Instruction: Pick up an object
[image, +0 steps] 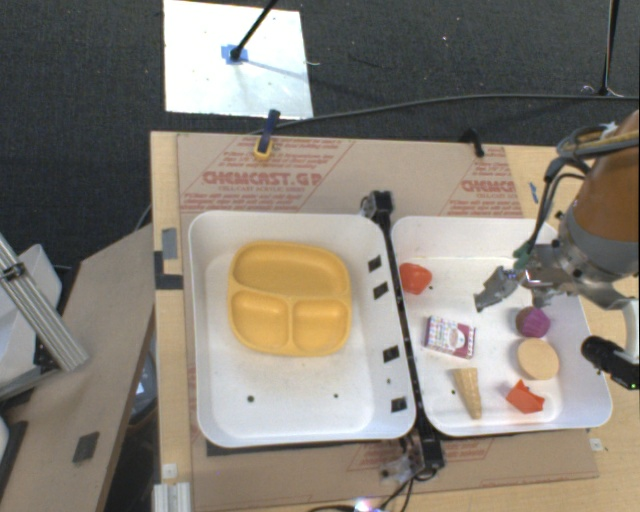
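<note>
yellow tray (290, 298) | white bins (300, 420) | purple ball (534, 322) | orange-red block (525, 398)

Yellow tray (290, 298) in left bin (215, 400); toys in right bin (590, 405).

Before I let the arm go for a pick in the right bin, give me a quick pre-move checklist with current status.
1. Claw over the right bin: ok, it hangs above bare floor left of the purple piece.
2. Claw free of any load: ok, nothing shows between its fingers.
3. Finger opening: cannot tell at this angle.
4. Targets apart: partly ok. Red piece, pink packet and cone lie apart; the purple piece and tan disc sit close together.
5. Nearest target reachable: ok, likely the purple piece, just beside the claw.
6. Yellow tray out of the way: ok, it sits in the left bin.
</note>
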